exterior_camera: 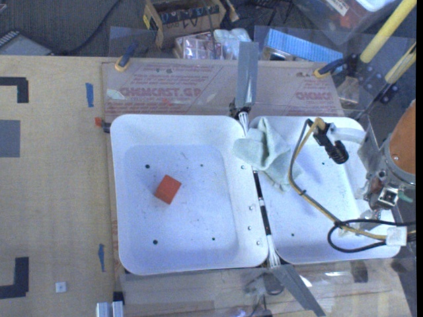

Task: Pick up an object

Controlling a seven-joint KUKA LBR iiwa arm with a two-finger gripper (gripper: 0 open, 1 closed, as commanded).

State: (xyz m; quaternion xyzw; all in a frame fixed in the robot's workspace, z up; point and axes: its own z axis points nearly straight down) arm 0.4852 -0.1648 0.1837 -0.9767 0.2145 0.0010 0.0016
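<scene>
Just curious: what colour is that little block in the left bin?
Orange-red; the block shows plainly in the camera view.

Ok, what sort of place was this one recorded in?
Most likely a robotics lab workbench. Two shallow white bins, the left bin holding an orange block and the right bin a pale cloth, sit on a wooden bench, with cluttered boxes and cables behind.
</scene>
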